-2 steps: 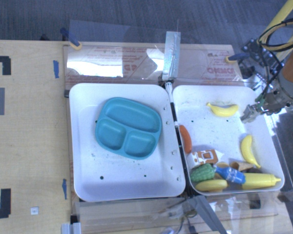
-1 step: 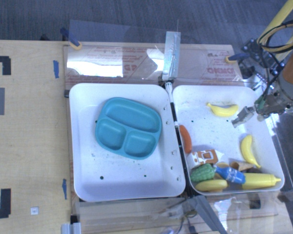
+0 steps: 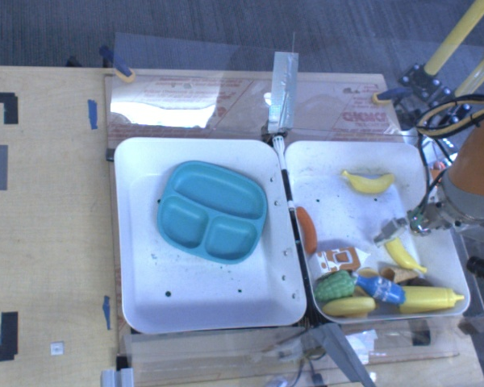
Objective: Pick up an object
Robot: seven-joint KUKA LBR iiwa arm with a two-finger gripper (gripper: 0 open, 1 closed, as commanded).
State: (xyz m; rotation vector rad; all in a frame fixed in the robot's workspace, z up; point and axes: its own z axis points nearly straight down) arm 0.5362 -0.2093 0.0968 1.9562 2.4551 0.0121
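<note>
a blue three-compartment plate [image 3: 213, 210] lies tilted in the left white bin [image 3: 137, 297], well apart from the bin's walls; a wooden bench [image 3: 40, 240] carries black markings and small blue tape pieces at its left

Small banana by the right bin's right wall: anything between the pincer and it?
Nothing visible. The pincer hangs just above and left of the small banana, with bare bin floor between them. The toy pile lies lower left, off that line. The other banana sits well above.
</note>
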